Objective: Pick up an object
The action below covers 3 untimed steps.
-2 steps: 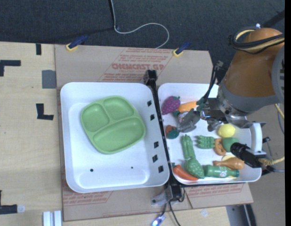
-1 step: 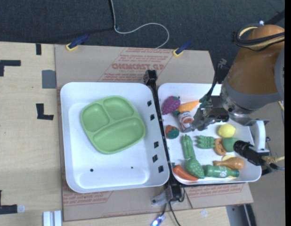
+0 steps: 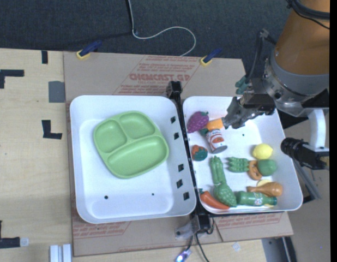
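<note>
Arm poised over the toy bin — nothing lifted yet.

The gripper [image 3: 234, 119] hangs near the right bin's [image 3: 286, 141] back edge, grip unclear, beside the small can [image 3: 215, 138] — probably its target; the green plate [image 3: 131, 143] sits mid-left bin [image 3: 84, 146], seemingly for sorting.

I see my arm [image 3: 300, 64] as a fat grey cylinder with a broad orange band, black cables looping beside it (thin ones), ending in a dark blocky gripper [image 3: 234, 120].

red print on cardboard sheet [image 3: 157, 75], illegible
</note>
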Motion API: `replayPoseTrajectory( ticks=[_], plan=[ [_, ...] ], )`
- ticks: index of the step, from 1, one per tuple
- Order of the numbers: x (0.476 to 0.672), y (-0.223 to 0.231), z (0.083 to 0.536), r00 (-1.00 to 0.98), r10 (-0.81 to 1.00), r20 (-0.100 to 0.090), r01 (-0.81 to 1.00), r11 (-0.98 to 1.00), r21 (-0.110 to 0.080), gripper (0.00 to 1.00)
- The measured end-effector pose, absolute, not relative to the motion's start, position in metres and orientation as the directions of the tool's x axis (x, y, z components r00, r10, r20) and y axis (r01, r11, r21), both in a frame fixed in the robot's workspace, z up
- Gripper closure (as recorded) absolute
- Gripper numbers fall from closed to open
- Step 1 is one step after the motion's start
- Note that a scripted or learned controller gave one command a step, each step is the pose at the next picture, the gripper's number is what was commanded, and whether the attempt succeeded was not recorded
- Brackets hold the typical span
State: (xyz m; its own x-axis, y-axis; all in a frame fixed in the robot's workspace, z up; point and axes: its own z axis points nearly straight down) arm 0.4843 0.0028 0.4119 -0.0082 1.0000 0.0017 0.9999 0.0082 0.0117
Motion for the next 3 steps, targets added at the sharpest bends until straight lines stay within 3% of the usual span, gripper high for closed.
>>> replayPoseTrajectory(
  ticks=[2,3],
  plan=[
    [0.484,0.064,0.529,-0.005,1.0,0.001,1.0,0.005,0.004,1.0],
    [0.484,0.125,0.535,-0.006,1.0,0.0,1.0,0.006,0.0,1.0]
  ],
)
